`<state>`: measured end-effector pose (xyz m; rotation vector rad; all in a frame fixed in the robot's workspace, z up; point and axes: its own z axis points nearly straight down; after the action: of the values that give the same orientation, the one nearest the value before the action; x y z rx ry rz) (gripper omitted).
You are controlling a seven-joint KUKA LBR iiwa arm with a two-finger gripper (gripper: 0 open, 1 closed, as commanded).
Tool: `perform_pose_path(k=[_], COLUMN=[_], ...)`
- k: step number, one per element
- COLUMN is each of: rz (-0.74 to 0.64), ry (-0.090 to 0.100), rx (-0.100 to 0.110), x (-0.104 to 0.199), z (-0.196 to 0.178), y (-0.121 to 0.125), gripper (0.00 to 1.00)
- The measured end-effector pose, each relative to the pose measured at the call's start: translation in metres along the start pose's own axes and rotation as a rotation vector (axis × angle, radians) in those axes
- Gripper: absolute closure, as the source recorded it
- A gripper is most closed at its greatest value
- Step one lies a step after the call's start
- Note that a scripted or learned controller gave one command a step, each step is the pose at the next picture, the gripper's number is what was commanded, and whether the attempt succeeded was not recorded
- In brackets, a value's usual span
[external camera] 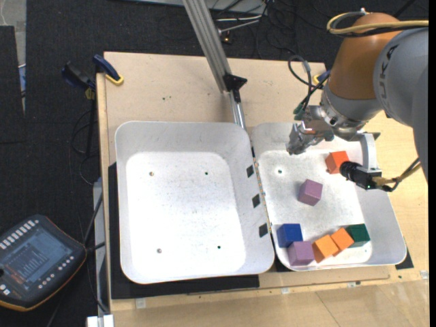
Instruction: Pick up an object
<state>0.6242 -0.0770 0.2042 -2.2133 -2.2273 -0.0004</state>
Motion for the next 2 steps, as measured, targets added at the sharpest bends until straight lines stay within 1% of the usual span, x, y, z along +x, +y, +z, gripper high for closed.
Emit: perform_pose_path(k=[1,2], rz=[0.0,0.0], ry=[0.0,0.0], rx=[0.001,0.002], x=[0.038,0.08], z=[-0.002,-0.001], y=[-0.022,-0.056], gripper=[1.0,1.0])
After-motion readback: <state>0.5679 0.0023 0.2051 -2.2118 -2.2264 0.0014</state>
